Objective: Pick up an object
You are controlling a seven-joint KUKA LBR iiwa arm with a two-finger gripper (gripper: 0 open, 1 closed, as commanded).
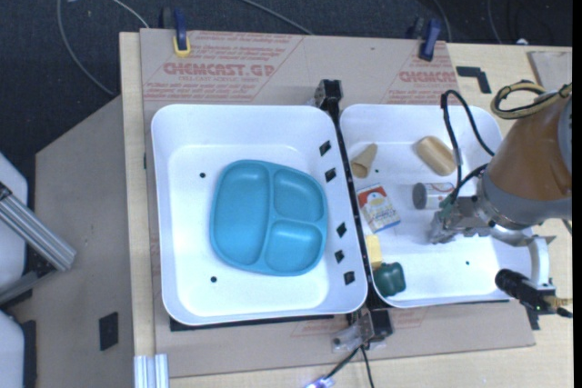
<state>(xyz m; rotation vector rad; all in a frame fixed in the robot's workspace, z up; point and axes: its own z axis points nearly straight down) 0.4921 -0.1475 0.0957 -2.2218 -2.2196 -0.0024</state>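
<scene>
The right bin (pixel 473 127) holds several small objects: a tan cone (pixel 365 160), a tan cylinder (pixel 436 155), a red and white packet (pixel 378 207), a small grey cylinder (pixel 420 194) and a green pepper-like toy (pixel 390 278) at the front left corner. My gripper (pixel 446 225) is low inside this bin, just right of the packet and below the grey cylinder. The wrist hides its fingers from above.
The left bin (pixel 173 195) carries a blue divided plate (pixel 269 216). A black divider with clips (pixel 344 195) runs between the bins. Cables (pixel 459 118) loop over the right bin's back. Clamps (pixel 181 29) hold the cardboard base at the rear.
</scene>
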